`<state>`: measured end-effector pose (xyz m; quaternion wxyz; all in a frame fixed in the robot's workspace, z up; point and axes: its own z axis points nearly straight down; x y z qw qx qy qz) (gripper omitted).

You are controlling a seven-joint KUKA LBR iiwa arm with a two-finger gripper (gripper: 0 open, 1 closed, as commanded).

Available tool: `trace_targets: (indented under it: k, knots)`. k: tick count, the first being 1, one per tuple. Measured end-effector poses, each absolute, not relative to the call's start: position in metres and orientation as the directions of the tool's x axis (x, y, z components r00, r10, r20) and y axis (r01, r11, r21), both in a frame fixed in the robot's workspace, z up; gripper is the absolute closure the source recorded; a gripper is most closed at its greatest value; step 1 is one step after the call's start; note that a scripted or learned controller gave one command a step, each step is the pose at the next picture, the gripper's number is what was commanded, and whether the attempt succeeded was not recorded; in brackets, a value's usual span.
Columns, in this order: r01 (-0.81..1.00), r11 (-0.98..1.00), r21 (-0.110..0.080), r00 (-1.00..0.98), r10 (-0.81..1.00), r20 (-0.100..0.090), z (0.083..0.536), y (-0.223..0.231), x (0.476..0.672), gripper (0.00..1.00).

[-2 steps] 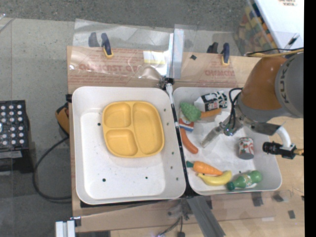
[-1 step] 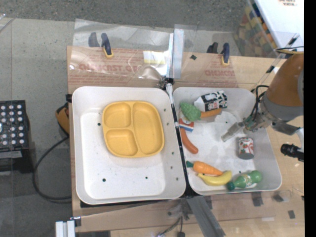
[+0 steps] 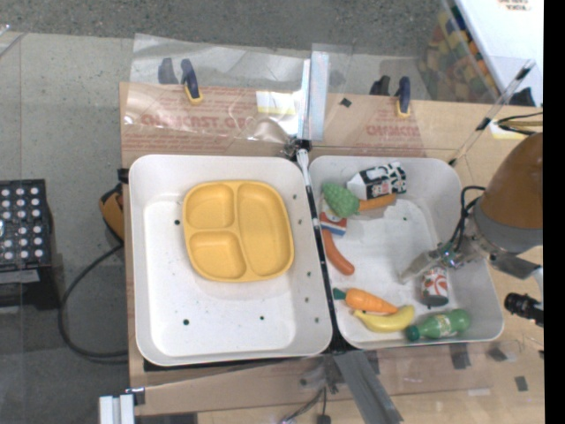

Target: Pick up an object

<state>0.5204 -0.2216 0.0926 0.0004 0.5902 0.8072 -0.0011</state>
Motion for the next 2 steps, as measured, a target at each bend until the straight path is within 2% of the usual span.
trace_targets:
  k: [1, 2]
  knots:
    - [0.954, 0.300, 0.002, -0.300, 0.954, -0.003, 0.103, -0.223, 0.521, 1.00]
    - [0.995, 0.100, 0.000, -0.100, 0.995, -0.003, 0.253, -0.135, 0.546, 1.00]
